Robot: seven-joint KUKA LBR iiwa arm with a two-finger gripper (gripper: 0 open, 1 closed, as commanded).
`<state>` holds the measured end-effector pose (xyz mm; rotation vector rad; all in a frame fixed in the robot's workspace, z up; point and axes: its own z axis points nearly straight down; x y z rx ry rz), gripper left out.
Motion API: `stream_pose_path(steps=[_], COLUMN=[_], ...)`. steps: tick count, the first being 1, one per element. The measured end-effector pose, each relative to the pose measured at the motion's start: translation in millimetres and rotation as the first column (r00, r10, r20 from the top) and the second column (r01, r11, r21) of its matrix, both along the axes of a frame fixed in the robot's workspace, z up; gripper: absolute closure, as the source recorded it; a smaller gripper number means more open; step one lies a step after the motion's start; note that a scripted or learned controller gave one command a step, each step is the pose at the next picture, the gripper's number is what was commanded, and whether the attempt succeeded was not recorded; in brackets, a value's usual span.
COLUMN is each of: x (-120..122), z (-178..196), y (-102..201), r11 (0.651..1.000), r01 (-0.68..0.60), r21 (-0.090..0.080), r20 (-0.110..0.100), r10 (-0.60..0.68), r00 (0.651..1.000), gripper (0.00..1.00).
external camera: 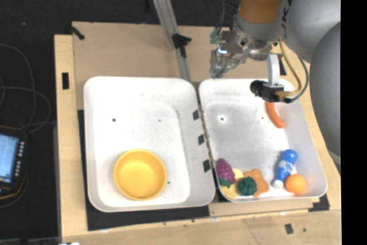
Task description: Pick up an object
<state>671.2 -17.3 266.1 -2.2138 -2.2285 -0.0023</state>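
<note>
The right bin (298,140) is seen to hold an orange carrot-like piece (276,115) near its far right wall, long axis running near-to-far and slightly tilted. Along the near wall are grouped a purple grape bunch (224,171), a dark green piece (247,186), a tan piece (260,179), a blue-and-white bottle (285,167), upright-tilted, and an orange ball (296,184). A yellow bowl (140,174) is set in the left bin (137,106). No writing can be read. The claw (221,66) is held above the desk (114,49) at the right bin's far-left corner; its state cannot be told.
</note>
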Motion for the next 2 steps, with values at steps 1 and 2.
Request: stream_pose_path(steps=[1,2], x=[-14,-18], z=[-12,-5], y=[50,102], r11=[1.0,1.0], r01=[0.0,-0.001], r21=[-0.001,0.0], r20=[-0.002,0.0], r10=[0.0,0.001], r00=[1.0,1.0], gripper=[1.0,1.0])
